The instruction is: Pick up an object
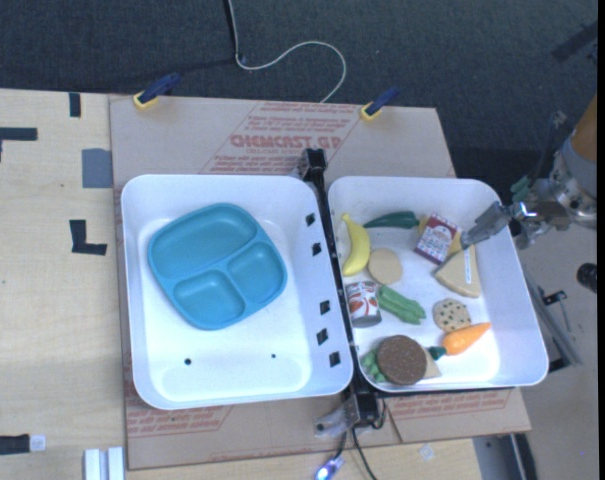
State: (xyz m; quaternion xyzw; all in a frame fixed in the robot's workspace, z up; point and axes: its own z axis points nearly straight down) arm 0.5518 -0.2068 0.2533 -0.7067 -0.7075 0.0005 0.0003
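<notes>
The right bin (502, 373) holds several toy foods. Among them are a yellow banana (356, 245), a green bean pod (391, 220), a red box (436, 238), a cheese wedge (462, 272), a tan disc (386, 266), a small can (363, 303), a green pickle (401, 304), a speckled cookie (450, 314), an orange carrot (466, 338) and a brown burger patty (401, 359). My gripper (482, 229) reaches in over the bin's right rim. Its tip hovers just above the cheese wedge, to the right of the red box, and I see nothing held in it.
The left bin (142, 203) carries a blue divided plate (217, 264). A black divider with clips (327, 268) runs between the bins. Both bins rest on a cardboard sheet (272, 138) held by clamps, and a white cable (282, 58) loops behind.
</notes>
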